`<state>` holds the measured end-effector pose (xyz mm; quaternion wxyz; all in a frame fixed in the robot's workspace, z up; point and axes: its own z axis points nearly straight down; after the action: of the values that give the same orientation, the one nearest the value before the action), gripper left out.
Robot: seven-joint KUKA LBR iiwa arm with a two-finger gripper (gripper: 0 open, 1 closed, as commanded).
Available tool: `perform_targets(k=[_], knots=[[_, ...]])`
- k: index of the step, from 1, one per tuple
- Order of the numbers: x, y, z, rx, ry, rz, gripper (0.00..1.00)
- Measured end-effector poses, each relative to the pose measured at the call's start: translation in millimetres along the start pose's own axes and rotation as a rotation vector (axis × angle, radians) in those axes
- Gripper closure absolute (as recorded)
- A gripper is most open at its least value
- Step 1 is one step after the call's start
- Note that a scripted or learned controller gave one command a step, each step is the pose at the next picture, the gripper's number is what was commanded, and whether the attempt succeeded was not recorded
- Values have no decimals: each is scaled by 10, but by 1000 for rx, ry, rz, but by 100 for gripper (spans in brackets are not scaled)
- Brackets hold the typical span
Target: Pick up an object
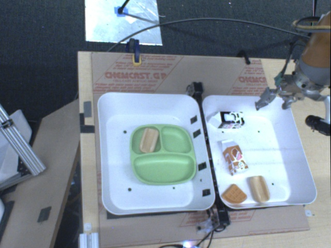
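Observation:
My gripper [274,101] hangs open over the far right corner of the right bin [297,154], its two fingers spread apart with nothing between them. Below and left of it in that bin lies a black-and-white packet [230,119]. A small orange-and-white carton [235,158] lies mid-bin. At the near edge sit a round orange cracker [235,194] and a tan bread-like piece [259,188]. In the left bin [111,138] a green divided plate [163,154] holds another tan piece [149,139] in its upper left compartment.
A black divider with clips [202,143] runs between the two bins. A cable arcs over the back of the bench. A metal frame [20,143] stands at the left. The arm's grey wrist with orange band [315,56] is at the upper right.

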<state>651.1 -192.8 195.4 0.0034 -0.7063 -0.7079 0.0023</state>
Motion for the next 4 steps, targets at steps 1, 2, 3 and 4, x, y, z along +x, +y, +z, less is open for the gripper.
perform_targets(k=[1,2,3,4], knots=[[2,24,-56,-10,-2,-2,0],[27,85,547,-8,-2,-5,0],[17,97,904,-12,-4,-3,0],[21,111,794,-16,-5,-7,100]])
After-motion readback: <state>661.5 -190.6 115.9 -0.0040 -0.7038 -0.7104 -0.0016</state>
